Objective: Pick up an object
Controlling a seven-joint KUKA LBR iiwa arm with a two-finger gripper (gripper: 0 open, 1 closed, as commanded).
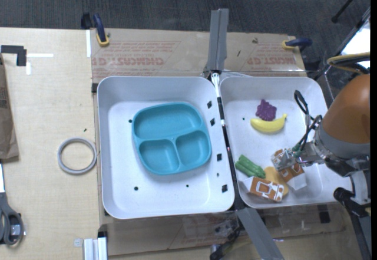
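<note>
The right bin holds a yellow banana, a purple bunch of grapes, a green vegetable piece and an orange-and-white box. My gripper reaches in from the right and sits low over the bin's lower right part, just above the orange-and-white box and a small orange item beside it. The banana lies above and to the left of it. The arm's orange band fills the right edge.
A blue three-compartment tray lies in the left bin. On the bench to the left lie a grey tape ring and scissors. A metal divider post stands between the bins at the back.
</note>
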